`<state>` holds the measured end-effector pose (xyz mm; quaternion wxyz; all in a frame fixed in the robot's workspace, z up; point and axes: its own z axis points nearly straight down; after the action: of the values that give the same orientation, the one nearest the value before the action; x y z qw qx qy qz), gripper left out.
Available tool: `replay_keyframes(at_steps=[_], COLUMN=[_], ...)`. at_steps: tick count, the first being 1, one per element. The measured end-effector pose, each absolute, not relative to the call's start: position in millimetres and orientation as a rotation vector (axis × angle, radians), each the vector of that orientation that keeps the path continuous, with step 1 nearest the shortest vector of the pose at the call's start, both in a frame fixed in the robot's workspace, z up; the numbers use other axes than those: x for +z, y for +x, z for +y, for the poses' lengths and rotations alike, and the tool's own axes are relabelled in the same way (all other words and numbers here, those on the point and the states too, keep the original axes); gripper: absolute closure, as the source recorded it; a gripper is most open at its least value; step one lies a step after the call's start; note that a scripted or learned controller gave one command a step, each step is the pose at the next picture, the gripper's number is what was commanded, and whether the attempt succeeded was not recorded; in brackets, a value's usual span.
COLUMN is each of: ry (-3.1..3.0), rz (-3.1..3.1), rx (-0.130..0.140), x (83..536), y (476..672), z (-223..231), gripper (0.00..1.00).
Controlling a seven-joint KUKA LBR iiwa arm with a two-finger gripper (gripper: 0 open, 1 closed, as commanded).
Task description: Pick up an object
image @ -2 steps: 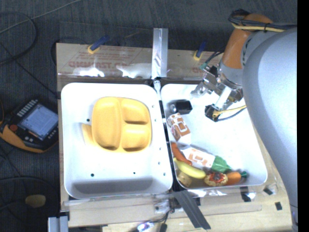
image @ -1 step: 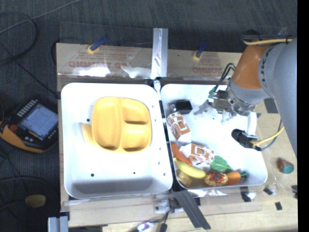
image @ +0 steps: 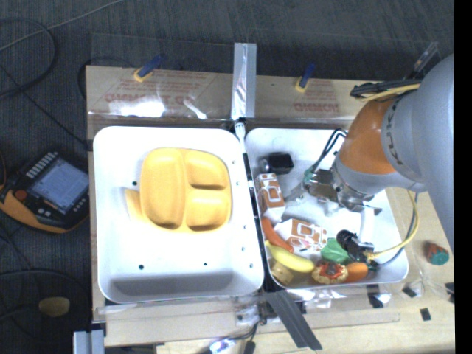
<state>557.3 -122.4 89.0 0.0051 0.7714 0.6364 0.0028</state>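
Note:
My gripper (image: 321,186) hangs over the middle of the right bin (image: 394,271), under the orange wrist band. No object shows between it and the bin floor. To its left lie a black block (image: 279,161) and an orange-and-white carton (image: 271,192). In front of it lie a second carton (image: 304,235), a carrot (image: 272,234), a banana (image: 289,259), a green pepper (image: 333,251), a red-and-yellow toy food (image: 330,273) and an orange piece (image: 356,270).
The left bin (image: 110,271) holds a yellow divided tray (image: 184,188). A metal divider (image: 251,198) separates the two bins. The arm covers the right bin's far right corner. A handheld pendant (image: 46,190) lies on the floor at the left.

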Motion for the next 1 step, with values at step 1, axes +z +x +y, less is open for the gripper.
replay_keyframes(at_steps=[1], ry=[2.457], rz=[2.025], rx=[-0.086], x=[85.0], y=[655.3], z=[-115.3], gripper=[0.0])
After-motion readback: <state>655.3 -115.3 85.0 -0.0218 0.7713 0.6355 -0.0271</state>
